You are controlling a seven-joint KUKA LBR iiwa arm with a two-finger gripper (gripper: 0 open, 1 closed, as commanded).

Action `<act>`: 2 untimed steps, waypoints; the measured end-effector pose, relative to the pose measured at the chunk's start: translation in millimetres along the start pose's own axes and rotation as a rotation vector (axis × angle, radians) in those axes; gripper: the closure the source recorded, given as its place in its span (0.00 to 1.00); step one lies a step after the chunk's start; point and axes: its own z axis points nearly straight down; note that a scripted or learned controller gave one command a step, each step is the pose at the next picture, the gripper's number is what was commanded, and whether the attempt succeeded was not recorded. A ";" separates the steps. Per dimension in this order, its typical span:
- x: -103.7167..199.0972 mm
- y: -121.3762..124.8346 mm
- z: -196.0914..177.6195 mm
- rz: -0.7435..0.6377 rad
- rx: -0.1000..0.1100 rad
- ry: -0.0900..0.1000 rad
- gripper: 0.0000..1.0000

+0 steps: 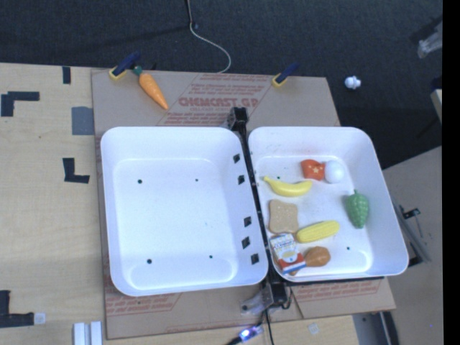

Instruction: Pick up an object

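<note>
So the bench (43, 192) is light wood with a brown cardboard sheet (215, 95) on top, 2 white bins (115, 192) side by side on it, plus a toy carrot (152, 90) near the back edge.

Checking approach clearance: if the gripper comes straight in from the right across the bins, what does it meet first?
Likely the right bin at its rim, then the green vegetable, which lies closest to that side. Height is unclear from above.
</note>
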 end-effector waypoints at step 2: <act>0.6 0.5 -10.1 0.000 0.000 -0.003 0.00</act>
